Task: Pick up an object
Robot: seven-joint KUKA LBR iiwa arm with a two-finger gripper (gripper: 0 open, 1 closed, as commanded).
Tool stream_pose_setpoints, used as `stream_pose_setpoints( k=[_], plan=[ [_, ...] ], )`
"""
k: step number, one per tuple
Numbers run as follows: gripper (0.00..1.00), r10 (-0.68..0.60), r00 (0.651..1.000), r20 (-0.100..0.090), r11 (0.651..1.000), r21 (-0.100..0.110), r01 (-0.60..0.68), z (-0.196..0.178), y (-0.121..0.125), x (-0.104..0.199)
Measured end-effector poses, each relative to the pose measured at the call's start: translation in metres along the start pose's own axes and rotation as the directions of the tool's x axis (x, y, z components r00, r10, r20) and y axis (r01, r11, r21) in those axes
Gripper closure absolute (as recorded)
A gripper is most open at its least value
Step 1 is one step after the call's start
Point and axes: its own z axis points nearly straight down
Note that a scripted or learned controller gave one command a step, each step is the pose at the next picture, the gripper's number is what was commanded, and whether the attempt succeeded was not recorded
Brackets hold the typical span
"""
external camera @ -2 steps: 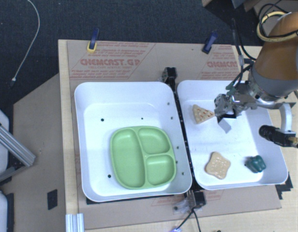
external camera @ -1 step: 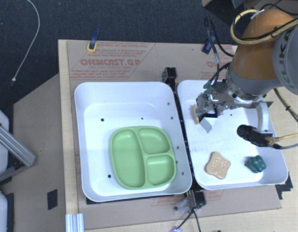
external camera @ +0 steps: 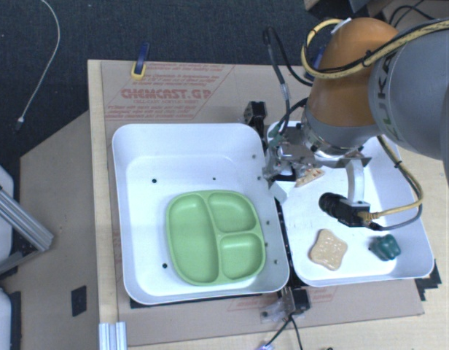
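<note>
Grey metal with an orange band, the arm (external camera: 356,57) reaches in from the right and brings the gripper (external camera: 286,165) low over the right bin (external camera: 410,268), at this bin's left edge and near its far left corner. Whether the gripper is open or closed I cannot tell, because the wrist covers it from above. A small tan piece (external camera: 310,176) lies just beside the gripper. I cannot tell if it is held or only lying on the bin floor.

Toward the near edge of the same bin lies a beige, roughly square object (external camera: 328,249) with a bumpy surface. A small teal object (external camera: 385,247) lies near the near right corner, apart from the beige one.

The left bin (external camera: 122,166) holds a green divided plate (external camera: 213,235) with three compartments, lying flat toward the bin's near edge. Both bins stand on a brown board (external camera: 173,93) with red print, and a blue and yellow clip (external camera: 141,60) sits on its far edge.
</note>
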Motion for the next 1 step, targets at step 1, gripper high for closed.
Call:
stream_pose_setpoints(
  k=[1],
  plan=[
    [1.0,0.001,1.0,0.001,1.0,-0.004,-0.001,-0.0056,-0.0045,0.0498]
  ],
)
